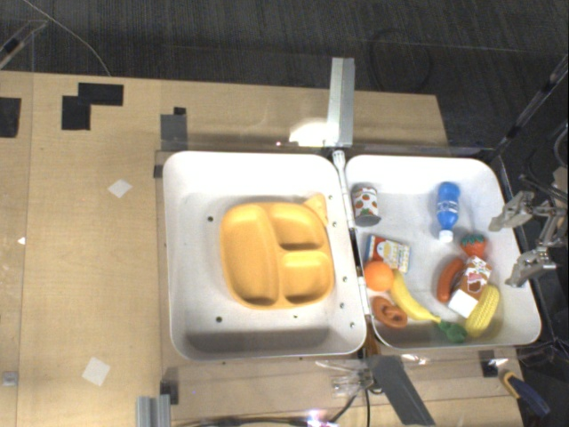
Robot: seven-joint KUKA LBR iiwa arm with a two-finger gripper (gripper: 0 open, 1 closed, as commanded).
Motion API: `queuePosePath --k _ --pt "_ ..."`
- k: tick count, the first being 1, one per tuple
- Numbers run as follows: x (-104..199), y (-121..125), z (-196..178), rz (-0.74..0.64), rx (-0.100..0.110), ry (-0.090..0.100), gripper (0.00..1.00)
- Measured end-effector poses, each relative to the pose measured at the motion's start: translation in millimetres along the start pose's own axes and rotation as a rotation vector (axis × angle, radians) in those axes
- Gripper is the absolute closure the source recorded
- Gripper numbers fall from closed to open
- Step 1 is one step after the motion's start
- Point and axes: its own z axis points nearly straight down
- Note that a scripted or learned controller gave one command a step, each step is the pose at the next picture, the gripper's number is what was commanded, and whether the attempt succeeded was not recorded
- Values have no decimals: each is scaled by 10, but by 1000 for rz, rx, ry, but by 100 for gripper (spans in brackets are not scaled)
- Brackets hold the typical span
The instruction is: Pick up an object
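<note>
Two white bins (178, 238) sit on a wooden bench (80, 265) over dark carpet (222, 16); end effector's state cannot be told.

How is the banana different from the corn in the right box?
The banana is plain smooth yellow and lies slanted across the right bin; the corn is bumpy, has a green end, and stands more up-and-down near the bin's right wall. The banana looks longer and thinner, the corn stubbier. Both are yellow toy foods.
</note>
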Motion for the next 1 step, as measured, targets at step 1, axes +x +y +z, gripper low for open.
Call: queuePosePath --k 1 --pt "-509 -113 907 294 -1 4 0"
